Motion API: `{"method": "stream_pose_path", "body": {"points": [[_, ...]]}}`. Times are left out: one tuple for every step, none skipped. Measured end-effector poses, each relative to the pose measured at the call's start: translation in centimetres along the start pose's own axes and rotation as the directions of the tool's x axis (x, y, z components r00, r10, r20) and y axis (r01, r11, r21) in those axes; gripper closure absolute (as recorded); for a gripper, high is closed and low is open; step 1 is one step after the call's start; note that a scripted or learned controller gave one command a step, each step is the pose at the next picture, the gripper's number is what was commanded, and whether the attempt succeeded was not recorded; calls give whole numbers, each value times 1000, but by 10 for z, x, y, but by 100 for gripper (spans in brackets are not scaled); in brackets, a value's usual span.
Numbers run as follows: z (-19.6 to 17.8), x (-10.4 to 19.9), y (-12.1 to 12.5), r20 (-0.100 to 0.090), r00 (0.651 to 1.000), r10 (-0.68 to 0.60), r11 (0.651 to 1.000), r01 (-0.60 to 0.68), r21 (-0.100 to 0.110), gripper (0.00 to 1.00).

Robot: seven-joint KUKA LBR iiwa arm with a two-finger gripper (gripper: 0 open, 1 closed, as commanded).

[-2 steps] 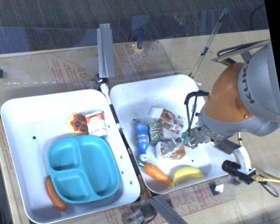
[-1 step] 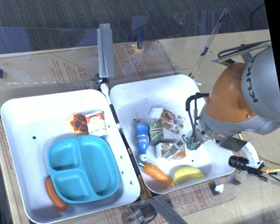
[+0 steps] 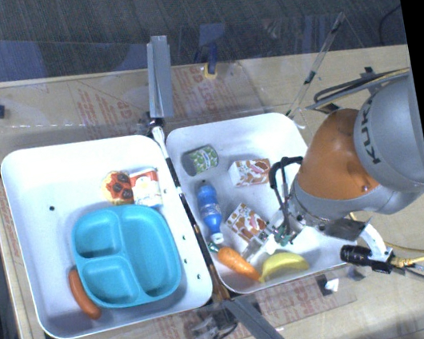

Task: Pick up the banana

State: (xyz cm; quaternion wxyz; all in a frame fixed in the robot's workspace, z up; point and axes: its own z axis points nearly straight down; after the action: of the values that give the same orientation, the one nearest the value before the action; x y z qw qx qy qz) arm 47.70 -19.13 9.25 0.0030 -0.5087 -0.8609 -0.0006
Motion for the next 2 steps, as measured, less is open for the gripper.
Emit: {"method": "stream_pose_path", "body": {"points": [[-10, 0, 1, -1, 1000, -5, 1000, 5, 1, 100], [-10, 0, 1, -1, 1000, -5, 1000, 5, 1, 0]]}}
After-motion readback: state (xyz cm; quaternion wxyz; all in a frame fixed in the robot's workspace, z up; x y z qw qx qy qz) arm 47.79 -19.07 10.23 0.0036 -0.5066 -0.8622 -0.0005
